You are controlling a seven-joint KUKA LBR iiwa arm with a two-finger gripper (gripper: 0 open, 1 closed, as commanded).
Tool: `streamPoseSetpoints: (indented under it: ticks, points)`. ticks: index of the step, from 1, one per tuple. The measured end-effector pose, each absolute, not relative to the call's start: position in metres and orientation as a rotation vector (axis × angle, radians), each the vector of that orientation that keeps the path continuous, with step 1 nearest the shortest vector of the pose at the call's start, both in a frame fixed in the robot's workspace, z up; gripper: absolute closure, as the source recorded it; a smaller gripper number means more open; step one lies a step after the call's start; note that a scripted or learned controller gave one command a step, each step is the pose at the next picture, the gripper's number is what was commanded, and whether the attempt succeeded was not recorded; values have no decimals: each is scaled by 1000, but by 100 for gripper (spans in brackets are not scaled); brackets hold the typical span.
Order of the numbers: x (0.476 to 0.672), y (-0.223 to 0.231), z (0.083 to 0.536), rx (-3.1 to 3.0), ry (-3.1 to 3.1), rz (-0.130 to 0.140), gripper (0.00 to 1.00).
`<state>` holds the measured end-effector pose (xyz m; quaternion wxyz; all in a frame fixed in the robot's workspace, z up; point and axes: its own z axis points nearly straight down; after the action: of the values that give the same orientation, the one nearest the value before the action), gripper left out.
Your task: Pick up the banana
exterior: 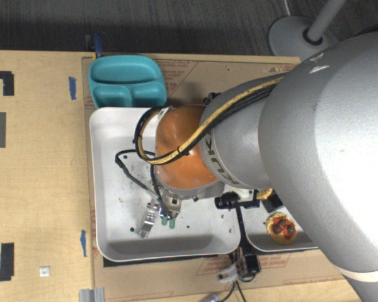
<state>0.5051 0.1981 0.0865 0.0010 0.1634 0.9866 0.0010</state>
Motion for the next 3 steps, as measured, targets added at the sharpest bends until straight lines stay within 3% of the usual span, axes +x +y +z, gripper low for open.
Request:
streamPoseSetpoints:
  ticks: [1, 2, 3]
  points:
    - [505, 200, 97, 513, 3096, 9, 100]
    - [506, 200, 107, 514, 3093, 13, 100]
    - [482, 197, 88, 354, 3114, 10, 100]
